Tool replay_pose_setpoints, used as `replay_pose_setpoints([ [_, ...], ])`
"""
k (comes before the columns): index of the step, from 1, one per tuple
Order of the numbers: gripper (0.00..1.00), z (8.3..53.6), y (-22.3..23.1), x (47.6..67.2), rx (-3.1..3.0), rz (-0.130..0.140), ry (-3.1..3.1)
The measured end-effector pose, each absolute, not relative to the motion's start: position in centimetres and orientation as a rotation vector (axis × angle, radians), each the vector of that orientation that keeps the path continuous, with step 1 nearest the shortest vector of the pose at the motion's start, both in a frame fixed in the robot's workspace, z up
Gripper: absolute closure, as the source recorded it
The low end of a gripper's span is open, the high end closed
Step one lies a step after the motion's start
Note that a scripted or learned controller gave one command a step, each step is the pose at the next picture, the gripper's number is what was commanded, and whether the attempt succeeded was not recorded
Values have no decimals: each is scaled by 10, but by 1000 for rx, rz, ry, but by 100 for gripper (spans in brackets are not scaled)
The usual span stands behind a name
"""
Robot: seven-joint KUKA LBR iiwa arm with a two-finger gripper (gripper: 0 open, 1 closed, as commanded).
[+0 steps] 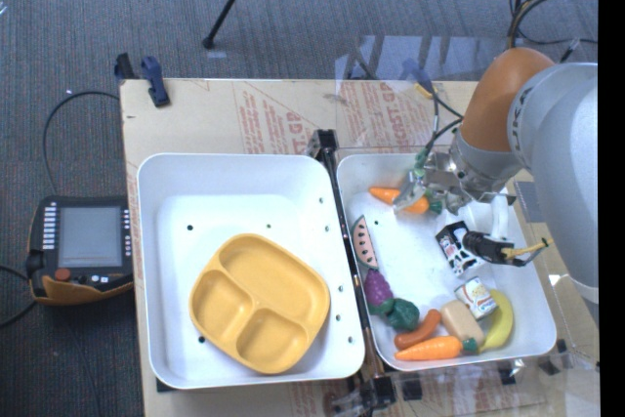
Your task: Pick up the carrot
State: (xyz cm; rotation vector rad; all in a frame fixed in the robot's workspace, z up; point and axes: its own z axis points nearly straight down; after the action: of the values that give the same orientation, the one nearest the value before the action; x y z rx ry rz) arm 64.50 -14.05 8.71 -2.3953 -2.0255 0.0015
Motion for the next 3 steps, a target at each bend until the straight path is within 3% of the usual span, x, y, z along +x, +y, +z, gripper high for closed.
replay_pose_setpoints([
  [1, 100, 91, -141, 640, -2375, 33, -2018],
  [2, 0, 91, -141, 640, -2375, 33, -2020],
  [3, 0, 85, -90, 639, -2619, 14, -1714],
])
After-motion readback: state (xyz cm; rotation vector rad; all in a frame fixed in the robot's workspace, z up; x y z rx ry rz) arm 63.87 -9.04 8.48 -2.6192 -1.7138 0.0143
